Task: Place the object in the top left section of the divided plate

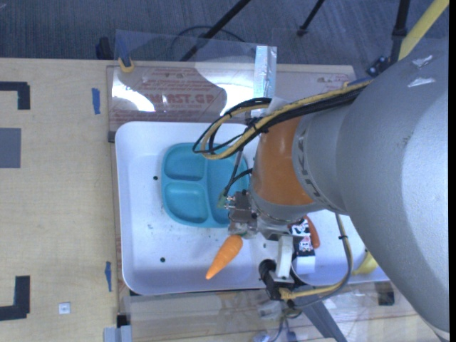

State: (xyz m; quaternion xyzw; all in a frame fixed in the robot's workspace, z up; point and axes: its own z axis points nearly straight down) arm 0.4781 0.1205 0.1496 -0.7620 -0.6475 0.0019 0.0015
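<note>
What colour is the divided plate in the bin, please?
Light blue; the divided plate shows in the camera view.

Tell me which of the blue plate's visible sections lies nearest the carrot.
The lower left section of the divided plate. It sits closest to the carrot, which lies on the white bin floor below the plate; the top left section lies farther up.

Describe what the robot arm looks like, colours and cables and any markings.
The arm is a thick, rounded grey tube with a glossy orange band above the wrist. Black and yellow cables loop along it toward the tool end. Below the band sits a metal wrist with white parts and a red-and-white marking.
</note>
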